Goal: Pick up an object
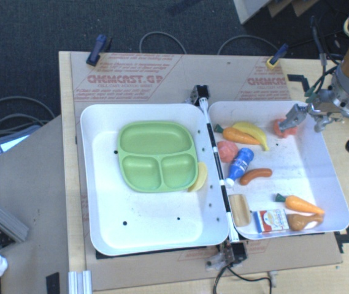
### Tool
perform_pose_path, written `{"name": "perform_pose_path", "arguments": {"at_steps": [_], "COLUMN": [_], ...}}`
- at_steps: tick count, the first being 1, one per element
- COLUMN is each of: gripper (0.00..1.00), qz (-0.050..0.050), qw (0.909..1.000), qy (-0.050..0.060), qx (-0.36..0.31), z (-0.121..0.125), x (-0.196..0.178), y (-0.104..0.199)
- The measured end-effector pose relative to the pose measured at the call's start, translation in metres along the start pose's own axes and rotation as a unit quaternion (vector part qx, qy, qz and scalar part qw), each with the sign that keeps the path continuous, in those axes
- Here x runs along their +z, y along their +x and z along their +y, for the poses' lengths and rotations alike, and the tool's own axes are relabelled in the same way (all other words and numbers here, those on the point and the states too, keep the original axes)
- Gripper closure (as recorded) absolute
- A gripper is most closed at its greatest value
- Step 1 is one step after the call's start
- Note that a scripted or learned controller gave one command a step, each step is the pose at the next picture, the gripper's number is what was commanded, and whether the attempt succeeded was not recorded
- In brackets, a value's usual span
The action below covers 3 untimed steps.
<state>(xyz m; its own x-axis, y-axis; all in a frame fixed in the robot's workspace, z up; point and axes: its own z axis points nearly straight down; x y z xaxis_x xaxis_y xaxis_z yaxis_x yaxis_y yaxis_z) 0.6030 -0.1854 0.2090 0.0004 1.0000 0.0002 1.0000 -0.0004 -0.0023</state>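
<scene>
My gripper (pixel 306 119) hangs over the back right corner of the right bin (pixel 333 176), fingers apart and nothing between them. A small red-orange object (pixel 282 127) lies in the bin just by the left fingertip (pixel 294 116). Elsewhere in that bin lie a yellow banana (pixel 252 133), an orange carrot-like piece (pixel 232 135), a pink lump (pixel 226 151), a blue bottle (pixel 240 164), a red sausage (pixel 256 175), a carrot (pixel 303 205), a small carton (pixel 269 220) and a tan block (pixel 239 209).
The left bin (pixel 100 188) holds a green divided plate (pixel 159 155) with a yellow piece (pixel 200 177) against its right edge. A dividing rail (pixel 214 158) runs between the bins. Cables lie off the bench to the left.
</scene>
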Motion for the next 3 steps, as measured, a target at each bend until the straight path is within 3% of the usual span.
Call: {"name": "perform_pose_path", "arguments": {"at_steps": [1,2,3], "gripper": [0.00,0.00,1.00], "qz": [-0.001,0.000,-0.002], "qw": [1.0000,1.0000,1.0000], "qy": [-0.001,-0.001,-0.004], "qx": [0.000,0.000,-0.001], "z": [0.034,0.063,0.065], "x": [0.065,0.125,0.113], "y": [-0.024,-0.014,-0.015]}}
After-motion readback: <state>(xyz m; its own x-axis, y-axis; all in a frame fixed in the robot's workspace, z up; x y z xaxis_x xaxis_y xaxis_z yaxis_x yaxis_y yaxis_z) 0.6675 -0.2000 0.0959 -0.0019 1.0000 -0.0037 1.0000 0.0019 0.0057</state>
